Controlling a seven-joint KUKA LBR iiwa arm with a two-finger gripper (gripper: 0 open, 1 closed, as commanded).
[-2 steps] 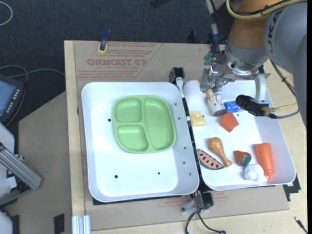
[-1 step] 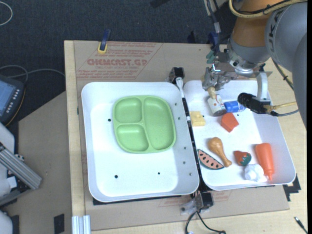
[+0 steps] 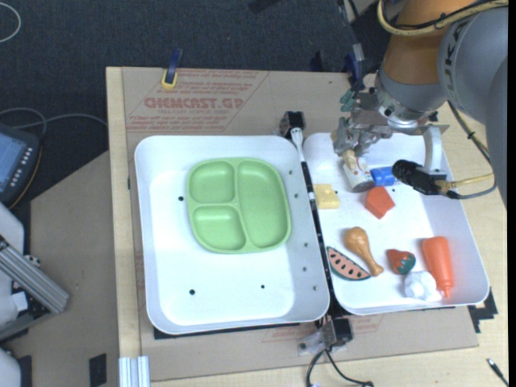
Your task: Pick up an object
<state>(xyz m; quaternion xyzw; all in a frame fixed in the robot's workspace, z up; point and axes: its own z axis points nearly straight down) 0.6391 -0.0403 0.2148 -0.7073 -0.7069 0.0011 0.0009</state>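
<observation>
Brown tabletop carries two white bins. Left bin has a green divided plate. Right bin has toy food: a carrot, a chicken leg, a watermelon slice. At its far end the gripper sits low over a small white and blue thing. I cannot tell how wide it is.

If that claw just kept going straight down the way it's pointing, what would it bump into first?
Probably the small cream-and-tan toy right beneath the gripper, near the back of the right bin. Depth is hard to judge; it may already be touching it.
</observation>
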